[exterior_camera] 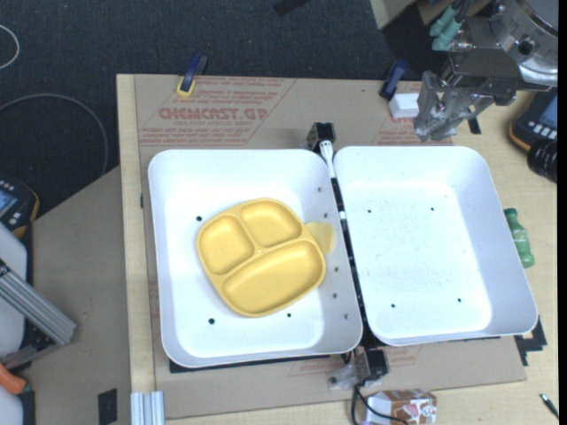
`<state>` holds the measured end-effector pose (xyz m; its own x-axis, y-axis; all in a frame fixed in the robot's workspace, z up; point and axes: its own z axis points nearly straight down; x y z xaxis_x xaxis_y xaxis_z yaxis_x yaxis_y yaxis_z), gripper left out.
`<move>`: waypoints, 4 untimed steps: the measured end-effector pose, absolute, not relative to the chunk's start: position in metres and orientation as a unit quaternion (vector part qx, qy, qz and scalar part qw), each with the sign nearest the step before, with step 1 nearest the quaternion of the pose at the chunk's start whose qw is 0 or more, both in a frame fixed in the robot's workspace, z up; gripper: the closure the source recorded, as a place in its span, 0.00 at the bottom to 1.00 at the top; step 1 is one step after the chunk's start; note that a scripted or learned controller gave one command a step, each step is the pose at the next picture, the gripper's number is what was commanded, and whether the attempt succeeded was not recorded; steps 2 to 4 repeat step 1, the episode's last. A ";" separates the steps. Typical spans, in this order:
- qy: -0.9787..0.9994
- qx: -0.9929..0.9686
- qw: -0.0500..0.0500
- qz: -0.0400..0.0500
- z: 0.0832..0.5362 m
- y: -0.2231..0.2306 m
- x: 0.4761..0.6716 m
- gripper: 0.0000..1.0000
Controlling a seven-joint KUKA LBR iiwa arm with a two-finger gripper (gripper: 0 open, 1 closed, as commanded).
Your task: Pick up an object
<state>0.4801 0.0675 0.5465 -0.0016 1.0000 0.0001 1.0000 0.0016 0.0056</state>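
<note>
Left bin: holds the only candidate obj, a yellow divided plate w/ three compartments, two small ones on the far side and one big one on the near side. It lies flat on the bin floor, roughly mid-bin, rotated a bit vs. the bin walls. A small yellow tab pokes out from its right edge, toward the divider between the bins. Nothing is touching the plate; it sits well apart from the arm.

Right bin: bare white floor w/ some fine specks, no obj in it that I can make out.

Far right, beyond the right bin's far rim: the gripper hangs over the cardboard bench top, just outside the bin's far edge. Nothing is visible between its fingers, so no hold on anything. Whether they're apart or together: can't tell at this angle, the metal parts blur into one grey block.

Progress, as a judgement: basically zero so far. Plate not lifted, not contacted, gripper not even over the correct bin. Left to do: travel left and nearer across the divider to above the plate, descend, close on smth grippable, then lift. The plate is wide and shallow, so prob. only a rim or a ridge between compartments gives a pinch point. A flat grab on the middle would likely slip.
</note>
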 end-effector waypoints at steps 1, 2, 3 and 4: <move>0.707 0.708 -0.005 -0.007 0.408 0.072 0.478 1.00; 0.707 0.708 -0.005 -0.007 0.408 0.072 0.478 1.00; 0.707 0.708 -0.005 -0.007 0.408 0.072 0.478 1.00; 0.707 0.708 -0.005 -0.007 0.408 0.072 0.478 1.00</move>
